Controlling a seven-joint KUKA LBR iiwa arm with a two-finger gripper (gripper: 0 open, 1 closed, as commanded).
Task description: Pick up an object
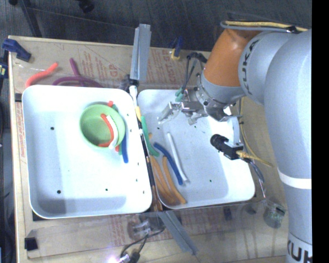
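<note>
Grey robot arm looms over the right-hand shallow white bin; its two-finger gripper hangs at the bin's far edge, fingers spread and holding nothing; this looks like the approach; next it must descend onto the white plastic stick, slim and straight, lying mid-bin beside a blue strip.

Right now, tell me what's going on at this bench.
A grey KUKA arm reaches in from the right over the right bin, its gripper near that bin's upper left part. Nothing visible sits between its fingers. Along the right bin's left side lie a blue strip, a white stick and tan pieces. The left bin holds a green bowl with a red piece on it.
</note>
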